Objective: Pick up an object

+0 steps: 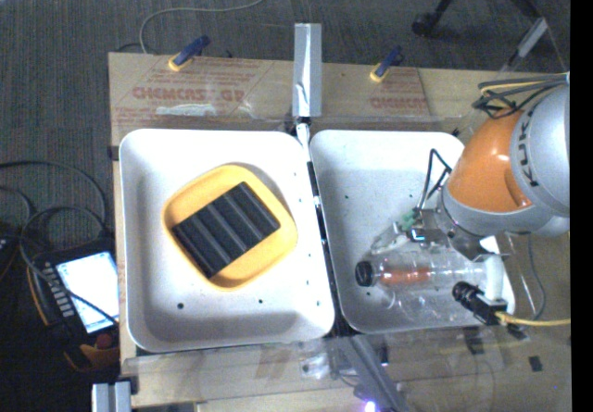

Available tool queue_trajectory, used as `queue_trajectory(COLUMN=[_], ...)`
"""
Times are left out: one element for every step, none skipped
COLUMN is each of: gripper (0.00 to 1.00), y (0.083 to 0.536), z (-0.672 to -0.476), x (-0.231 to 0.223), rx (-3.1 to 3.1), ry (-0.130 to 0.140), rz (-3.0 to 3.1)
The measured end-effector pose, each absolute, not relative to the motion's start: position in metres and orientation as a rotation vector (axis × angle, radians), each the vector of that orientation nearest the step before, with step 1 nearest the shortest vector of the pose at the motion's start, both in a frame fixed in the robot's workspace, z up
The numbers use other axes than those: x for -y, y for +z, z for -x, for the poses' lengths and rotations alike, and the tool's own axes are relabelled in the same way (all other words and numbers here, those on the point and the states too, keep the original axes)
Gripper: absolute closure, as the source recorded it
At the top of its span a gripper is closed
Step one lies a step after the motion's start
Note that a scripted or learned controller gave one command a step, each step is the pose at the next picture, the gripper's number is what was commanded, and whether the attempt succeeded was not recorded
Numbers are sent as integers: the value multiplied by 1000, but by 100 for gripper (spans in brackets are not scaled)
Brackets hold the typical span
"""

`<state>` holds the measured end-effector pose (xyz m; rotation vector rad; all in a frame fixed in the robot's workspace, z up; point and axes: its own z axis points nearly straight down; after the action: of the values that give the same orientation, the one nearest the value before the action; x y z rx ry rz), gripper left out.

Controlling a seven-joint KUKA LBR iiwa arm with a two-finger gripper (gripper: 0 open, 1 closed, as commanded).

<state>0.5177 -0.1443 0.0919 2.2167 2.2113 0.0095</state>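
Note:
A clear plastic bottle point(419, 277) with a dark cap point(364, 273) lies on its side in the right bin point(371, 179), near the front, cap pointing left. Something reddish shows inside it. My gripper point(415, 232) is down in that bin, right at the bottle's far side and partly over it. The grey and orange arm point(496, 174) covers the gripper's upper part. A yellow rounded block with a black ribbed top point(229, 225) rests in the middle of the left bin point(148, 160).
The two white bins sit side by side, with a narrow ridge point(315, 206) between them. A metal post point(306, 68) and two blue-and-yellow clamps point(188, 53) stand on the board behind the bins. A tablet and cables point(79, 285) lie on the floor to the left.

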Motion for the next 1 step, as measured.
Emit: queue_trajectory(gripper=[0], y=[91], z=[-575], x=[166], rx=[-2179], ry=[12], rz=[-2247])
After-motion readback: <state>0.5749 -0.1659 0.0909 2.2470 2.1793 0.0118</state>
